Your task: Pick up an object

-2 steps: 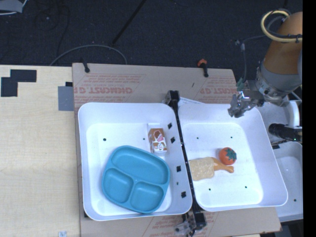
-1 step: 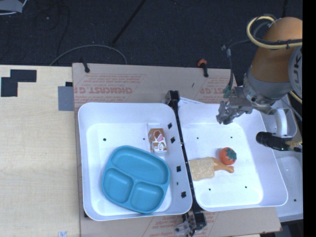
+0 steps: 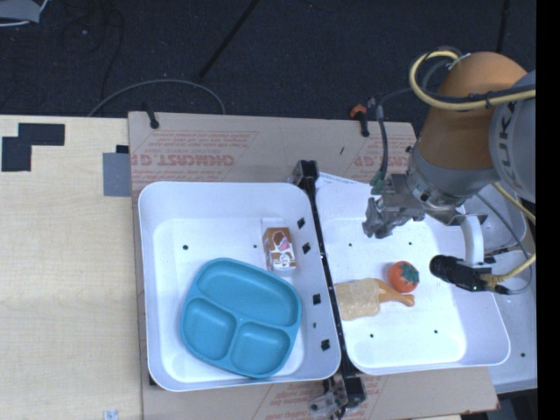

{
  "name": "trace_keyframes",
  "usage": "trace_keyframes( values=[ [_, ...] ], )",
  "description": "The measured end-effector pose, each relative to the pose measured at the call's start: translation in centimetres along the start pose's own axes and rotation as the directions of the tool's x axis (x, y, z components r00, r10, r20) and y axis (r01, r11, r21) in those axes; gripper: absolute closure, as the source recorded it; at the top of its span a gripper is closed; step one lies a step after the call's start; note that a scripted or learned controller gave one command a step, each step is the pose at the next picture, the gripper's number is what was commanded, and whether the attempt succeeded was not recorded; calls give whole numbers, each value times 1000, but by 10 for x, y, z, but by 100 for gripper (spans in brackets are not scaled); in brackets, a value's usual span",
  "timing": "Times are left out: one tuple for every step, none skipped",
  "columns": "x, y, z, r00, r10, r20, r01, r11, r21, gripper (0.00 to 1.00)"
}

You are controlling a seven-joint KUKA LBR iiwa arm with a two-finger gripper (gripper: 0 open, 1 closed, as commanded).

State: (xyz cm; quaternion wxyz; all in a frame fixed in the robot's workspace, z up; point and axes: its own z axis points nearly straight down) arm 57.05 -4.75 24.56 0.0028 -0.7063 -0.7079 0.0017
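I've got the gripper (image 3: 381, 221) hanging over the right bin (image 3: 437, 344), above the toy tomato (image 3: 403, 276), likely lining up; whether it's apart or together, I cannot tell.

Even, fairly bright light overhead; the white bins (image 3: 166, 234) glare slightly, shadows beside them stay soft, and the floor beyond looks dim, perhaps grainy.

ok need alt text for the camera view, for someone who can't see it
A grey robot arm reaches in from the right, its gripper over the right white bin, which holds an orange tomato-like toy and a pale flat piece. The left white bin holds a blue divided plate and a small packet.
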Motion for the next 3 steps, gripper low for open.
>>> trace_keyframes(
  values=[
    [47, -17, 16, 1000, -1, -1, 1, 1000, 0, 100],
    [96, -30, 24, 1000, -2, 0, 2, 1000, 0, 100],
    [138, -64, 18, 1000, -2, 0, 2, 1000, 1, 100]
  ],
)
